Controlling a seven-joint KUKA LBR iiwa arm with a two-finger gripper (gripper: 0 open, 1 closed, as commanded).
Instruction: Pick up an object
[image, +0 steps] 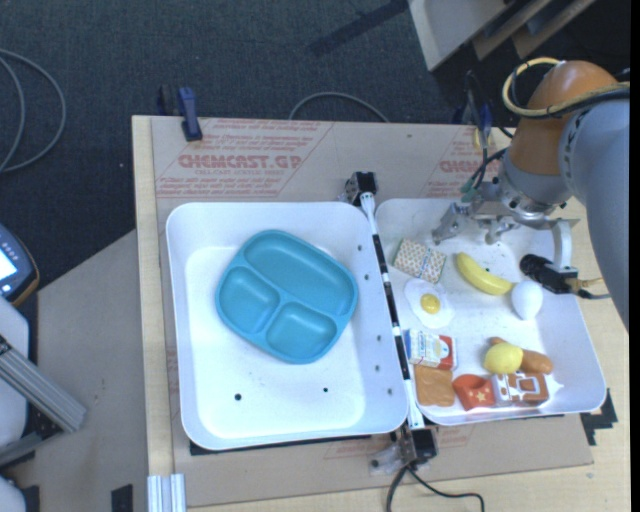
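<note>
My gripper (470, 227) hangs over the far part of the right bin (570, 335), open, with nothing between its fingers. Just below it lie a checked cracker (419, 259) and a yellow banana (482, 274). A white egg (526, 299) sits to the banana's right and a fried egg (429, 304) to its lower left. Nearer the front are a small red and white packet (432, 349), a lemon (503, 357), an orange slice (434, 385), a red piece (472, 392) and a red and white box (520, 388).
The left bin (190, 330) holds a blue divided plate (288, 295). A raised divider (385, 300) runs between the two bins. The grey arm with its orange band (555, 110) comes in from the upper right.
</note>
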